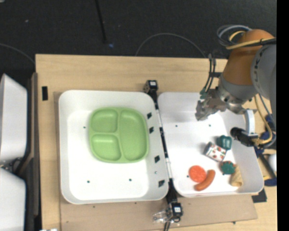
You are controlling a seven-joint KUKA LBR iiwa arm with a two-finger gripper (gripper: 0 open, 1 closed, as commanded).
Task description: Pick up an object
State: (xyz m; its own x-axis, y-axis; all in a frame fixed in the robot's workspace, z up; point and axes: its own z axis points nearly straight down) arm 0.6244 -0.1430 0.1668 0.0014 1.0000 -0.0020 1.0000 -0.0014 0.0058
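In the right bin [183,129] lie several small toys: a red round piece [197,173], an orange sausage-shaped piece [205,180], a white box with red dots [215,152], a teal piece [225,141], another teal piece [228,167] and a tan cone [236,178]. My gripper [203,110] hangs over the bin's far side, above bare floor, well apart from the toys. Nothing shows between its fingers.
The left bin [72,177] holds a green divided plate [119,134]. Black clips [158,143] sit along the seam between the bins. Cables and a black part [241,135] crowd the right bin's right rim.
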